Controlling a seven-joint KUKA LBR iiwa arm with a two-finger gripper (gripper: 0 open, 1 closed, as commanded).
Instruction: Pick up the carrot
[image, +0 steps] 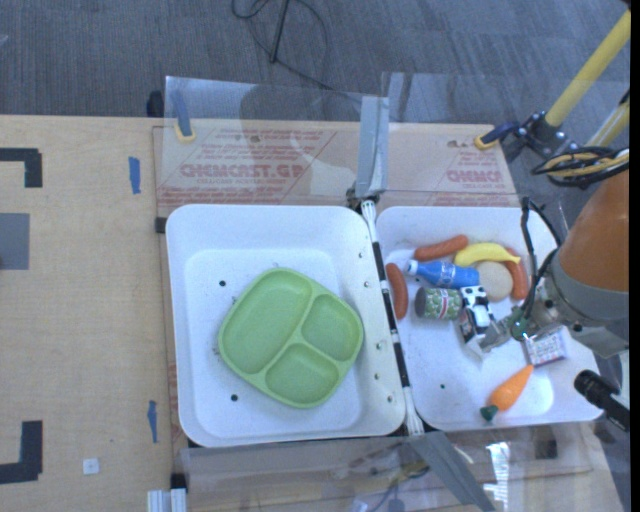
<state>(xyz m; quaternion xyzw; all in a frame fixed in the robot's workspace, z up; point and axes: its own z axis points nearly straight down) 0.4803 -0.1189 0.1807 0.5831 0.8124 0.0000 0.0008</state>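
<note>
Near the right bin's (440, 400) front edge I see the carrot (510, 390) — lying tilted, leaf end toward the front. Gripper (487, 330) hangs mid-bin beside the green can (438, 303), apart from the carrot; finger spread I cannot tell. Left bin (200, 400) carries a green divided plate (291, 337).

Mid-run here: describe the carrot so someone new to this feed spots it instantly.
Go to the right-hand white bin, then to its near edge, below the robot's hand. The carrot lies there tilted, apart from the food cluster at the far end: the one orange cone with a green stub.
</note>
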